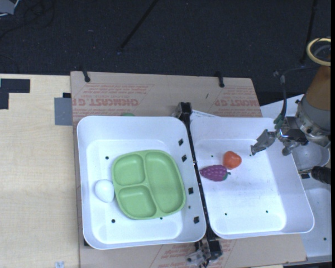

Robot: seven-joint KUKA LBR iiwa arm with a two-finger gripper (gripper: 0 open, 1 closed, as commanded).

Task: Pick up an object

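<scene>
The right bin [290, 216] holds two small things side by side: an orange-red round fruit [231, 159] and a purple fruit with a green stem [214, 172] just left of and below it. My gripper [268, 149] hangs over the bin's upper right part, to the right of the orange-red fruit and apart from it. Its fingers [260, 142] are spread open, and nothing sits between them. The grey arm with its orange band [318, 91] comes in from the right edge.
The left bin [89, 149] carries a green divided plate [148, 183] and a white egg [104, 190] at the plate's left. A black divider [191, 166] runs between the bins. Cardboard [156, 96] lies under both.
</scene>
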